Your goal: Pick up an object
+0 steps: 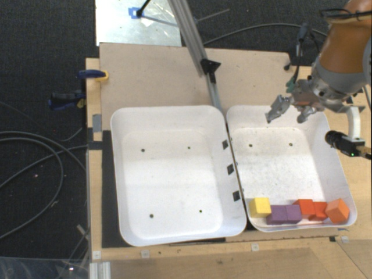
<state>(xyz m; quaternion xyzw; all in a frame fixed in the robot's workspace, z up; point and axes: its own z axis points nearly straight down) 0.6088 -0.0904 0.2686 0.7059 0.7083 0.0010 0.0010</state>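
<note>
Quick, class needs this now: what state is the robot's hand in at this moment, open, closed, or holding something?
Hand: open, fingers spread, holding nothing, above the far end of the right shallow white plastic bin.

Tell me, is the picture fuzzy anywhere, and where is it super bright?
In the camera view, the orange band on the arm looks a little soft, while the blocks, like the yellow block, look fairly sharp; the left bin glows brightest white, and the right bin looks a bit greyer.
</note>
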